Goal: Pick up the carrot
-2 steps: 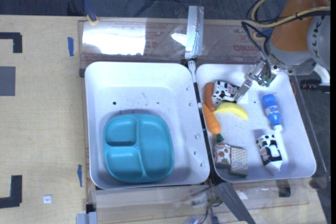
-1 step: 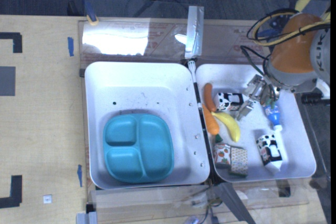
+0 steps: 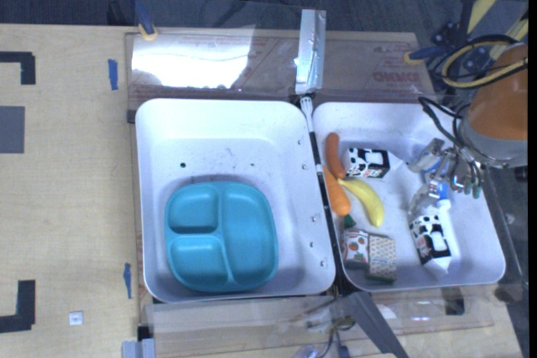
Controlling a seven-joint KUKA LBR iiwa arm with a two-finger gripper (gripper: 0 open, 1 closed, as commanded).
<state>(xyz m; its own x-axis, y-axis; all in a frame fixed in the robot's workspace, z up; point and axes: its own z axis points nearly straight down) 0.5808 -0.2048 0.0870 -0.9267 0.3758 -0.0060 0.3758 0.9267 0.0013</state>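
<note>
The carrot (image 3: 337, 195) is orange with a green stub at its near end. It lies along the left wall of the right bin (image 3: 487, 260), touching a yellow banana (image 3: 367, 200) on its right. My gripper (image 3: 442, 176) hangs over the right part of that bin, well to the right of the carrot and just above a cow-patterned bottle (image 3: 431, 237). The grey arm with its orange band (image 3: 502, 109) comes in from the right edge.
A reddish sausage (image 3: 333, 152) lies just beyond the carrot, with a black-and-white carton (image 3: 368, 163) beside it. A small patterned box (image 3: 372, 252) sits at the bin's near side. The left bin (image 3: 218, 126) holds a blue divided plate (image 3: 222, 235).
</note>
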